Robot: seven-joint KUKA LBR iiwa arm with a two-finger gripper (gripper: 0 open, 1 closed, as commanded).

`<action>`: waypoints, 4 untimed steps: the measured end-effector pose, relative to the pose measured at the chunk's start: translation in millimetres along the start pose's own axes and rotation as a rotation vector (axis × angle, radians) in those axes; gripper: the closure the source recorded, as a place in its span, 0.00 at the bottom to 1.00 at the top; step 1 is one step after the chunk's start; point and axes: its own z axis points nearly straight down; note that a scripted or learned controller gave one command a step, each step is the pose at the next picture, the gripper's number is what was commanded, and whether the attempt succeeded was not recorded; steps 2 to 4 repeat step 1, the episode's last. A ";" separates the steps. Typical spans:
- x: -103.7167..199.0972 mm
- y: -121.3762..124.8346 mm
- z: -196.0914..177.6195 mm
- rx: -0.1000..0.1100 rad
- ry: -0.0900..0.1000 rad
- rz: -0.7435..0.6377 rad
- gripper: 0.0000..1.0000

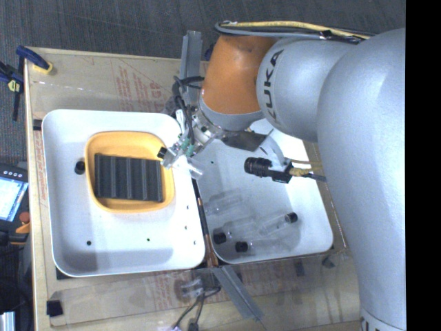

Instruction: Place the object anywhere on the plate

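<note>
The gripper (180, 150) is hovering at the right edge of the left bin (62, 185), right above the seam where the two bins are meeting, with the arm (289, 88) reaching in over the right bin (313, 216). Something small and pale with a touch of green is sitting at the gripper's tip, but whether it is a held object or part of the tool is too small to tell, and how far the gripper is opened cannot be told either. The plate (131, 143), yellow-rimmed with a dark ribbed insert, is lying in the left bin just to the left of the gripper, nearly touching it, its long axis running roughly left to right. In the right bin several clear vials with black caps (265, 226) are lying near the lower edge, well apart from the gripper. If the object is in hand, the coming move is likely a short shift left over the plate
</note>
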 end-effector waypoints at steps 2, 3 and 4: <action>-0.3 -0.2 -0.1 0.000 -0.001 0.000 0.00; -0.3 -0.2 -0.1 0.000 -0.001 0.000 0.00; -0.3 -0.2 -0.1 0.000 -0.001 0.000 0.00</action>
